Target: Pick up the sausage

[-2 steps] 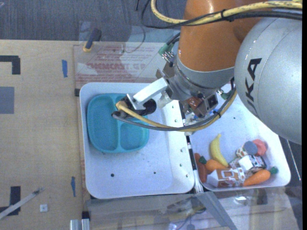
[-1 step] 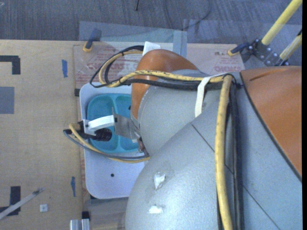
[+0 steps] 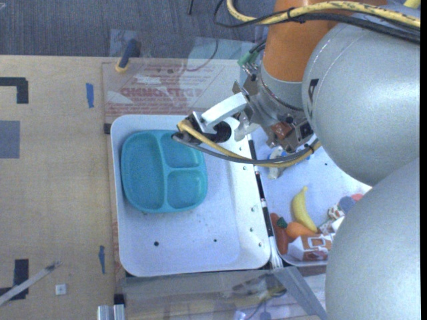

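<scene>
1. Sausage point(image 3: 280, 237) is, as I judge it, the reddish-brown piece in the right bin point(image 3: 333, 172), lying close against the left wall at the near end.
2. A carrot point(image 3: 300, 230) lies just beside it on the right, perhaps touching. A banana point(image 3: 301, 207) and a box point(image 3: 313, 245) are near too.
3. The tool point(image 3: 280, 135) hangs over the far left part of the same bin, well apart from the sausage. The wrist covers it, so I cannot tell if it is released or clenched.
4. To do this step well, the tool should travel along the wall toward the near end and stop above the middle of the sausage.
5. It should come down released and close across the short width, not along the length.
6. The wall and the carrot leave little room on both sides, so a small error there can push the sausage away or take the carrot instead.
</scene>
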Controlling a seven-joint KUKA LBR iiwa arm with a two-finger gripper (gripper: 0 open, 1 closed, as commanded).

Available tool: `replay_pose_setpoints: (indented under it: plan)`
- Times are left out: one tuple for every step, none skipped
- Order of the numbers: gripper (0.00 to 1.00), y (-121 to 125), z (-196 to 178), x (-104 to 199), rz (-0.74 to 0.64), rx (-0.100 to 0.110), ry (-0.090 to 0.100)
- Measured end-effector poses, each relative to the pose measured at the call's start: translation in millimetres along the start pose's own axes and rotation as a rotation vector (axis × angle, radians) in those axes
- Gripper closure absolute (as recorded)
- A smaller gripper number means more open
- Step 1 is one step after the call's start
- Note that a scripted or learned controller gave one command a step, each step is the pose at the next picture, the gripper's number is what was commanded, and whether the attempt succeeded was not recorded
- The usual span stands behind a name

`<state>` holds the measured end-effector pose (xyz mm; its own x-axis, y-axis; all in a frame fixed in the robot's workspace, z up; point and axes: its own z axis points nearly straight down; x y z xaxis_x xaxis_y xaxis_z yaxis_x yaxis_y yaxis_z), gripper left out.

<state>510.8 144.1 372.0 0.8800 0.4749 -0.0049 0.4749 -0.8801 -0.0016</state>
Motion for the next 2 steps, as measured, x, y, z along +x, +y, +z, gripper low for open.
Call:
replay_pose_setpoints:
  plan:
    - [0.0,-71.1,65.0,2.6,0.044,-0.001,0.003]
    - [0.0,-78.1,-36.8,10.0,0.306,0.0,0.008]
